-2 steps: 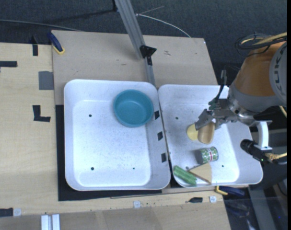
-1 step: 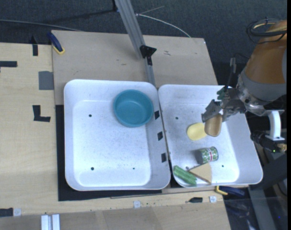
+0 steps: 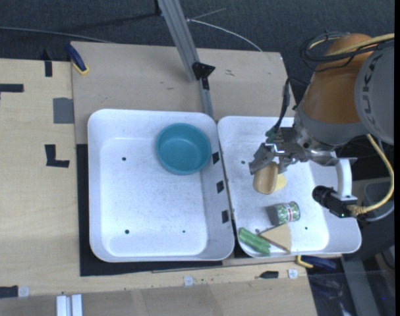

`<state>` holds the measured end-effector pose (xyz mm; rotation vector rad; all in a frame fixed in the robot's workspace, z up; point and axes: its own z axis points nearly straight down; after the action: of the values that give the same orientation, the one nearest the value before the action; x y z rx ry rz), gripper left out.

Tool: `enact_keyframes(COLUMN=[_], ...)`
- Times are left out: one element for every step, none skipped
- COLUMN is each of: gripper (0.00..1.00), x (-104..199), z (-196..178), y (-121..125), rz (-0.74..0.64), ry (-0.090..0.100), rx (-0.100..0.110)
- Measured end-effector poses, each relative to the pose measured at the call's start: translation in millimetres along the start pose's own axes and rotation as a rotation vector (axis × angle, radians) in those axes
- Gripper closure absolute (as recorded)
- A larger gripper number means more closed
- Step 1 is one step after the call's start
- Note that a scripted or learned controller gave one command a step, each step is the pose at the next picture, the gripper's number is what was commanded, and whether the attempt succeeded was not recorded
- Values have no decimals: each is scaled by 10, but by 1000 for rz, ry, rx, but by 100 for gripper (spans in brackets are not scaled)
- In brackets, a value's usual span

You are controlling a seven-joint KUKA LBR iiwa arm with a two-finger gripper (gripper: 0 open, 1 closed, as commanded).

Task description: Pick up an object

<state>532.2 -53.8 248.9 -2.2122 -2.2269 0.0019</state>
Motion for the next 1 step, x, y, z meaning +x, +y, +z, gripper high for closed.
enact_keyframes(gripper=[100], x=[547], z=[173], y=[-111], rz=[0], ry=[0], rx=[2])
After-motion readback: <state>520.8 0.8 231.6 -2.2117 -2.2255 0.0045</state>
